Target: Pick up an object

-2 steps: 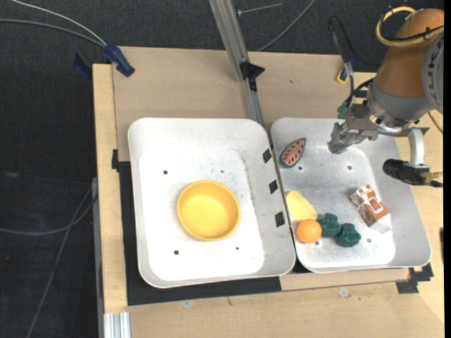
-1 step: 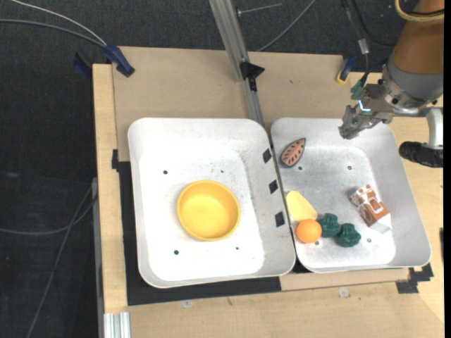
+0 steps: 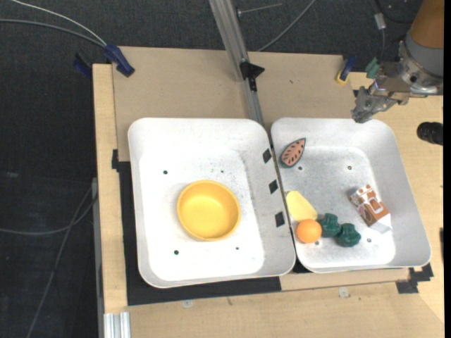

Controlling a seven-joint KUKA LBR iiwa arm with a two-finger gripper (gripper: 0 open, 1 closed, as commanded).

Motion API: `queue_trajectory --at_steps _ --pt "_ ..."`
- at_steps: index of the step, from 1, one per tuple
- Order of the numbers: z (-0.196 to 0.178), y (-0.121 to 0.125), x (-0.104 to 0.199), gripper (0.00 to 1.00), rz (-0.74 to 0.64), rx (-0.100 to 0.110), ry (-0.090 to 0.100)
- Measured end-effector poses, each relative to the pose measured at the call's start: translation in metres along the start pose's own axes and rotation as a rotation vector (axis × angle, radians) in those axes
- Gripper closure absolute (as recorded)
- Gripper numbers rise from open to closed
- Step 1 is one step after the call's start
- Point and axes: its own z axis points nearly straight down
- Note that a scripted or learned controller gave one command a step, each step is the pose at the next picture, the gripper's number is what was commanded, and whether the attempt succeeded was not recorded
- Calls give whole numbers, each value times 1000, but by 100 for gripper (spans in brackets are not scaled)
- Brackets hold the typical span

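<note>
Hovering at the upper right, over the far rim of the right bin point(image 3: 394, 143): the tool point(image 3: 366, 111), hanging from the grey arm point(image 3: 423, 55) with its orange band. Impossible to tell whether spread or pressed together; nothing visibly pinched.

Sitting side by side on the counter point(image 3: 176, 83), rims touching along the middle: two shallow white bins. Resting in the left bin point(image 3: 151, 146), slightly below its centre and well apart from every wall: a yellow bowl point(image 3: 207, 209), upright, with open floor all around it.

Lying in the right bin near the far left corner, just beside the shared rim: a pink leaf-shaped piece point(image 3: 292, 151). Crowding the near left part: a pale yellow wedge point(image 3: 300, 205) beside the dividing rim, an orange ball point(image 3: 309, 231) touching its lower end, and a dark green lump point(image 3: 339, 231) just right of the ball, near the front rim. Sitting toward the right wall: a small brown-and-white block toy point(image 3: 369, 204). Staying open: the bin's middle and far right floor, directly beneath and in front of the tool.

Crossing the counter's far edge at a slant toward the bins' junction: a metal pole point(image 3: 229, 27).
</note>
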Motion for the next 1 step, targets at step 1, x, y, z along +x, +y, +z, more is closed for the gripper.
queue_trajectory --at_steps 1 --pt "-1 -14 57 100 -4 20 7"
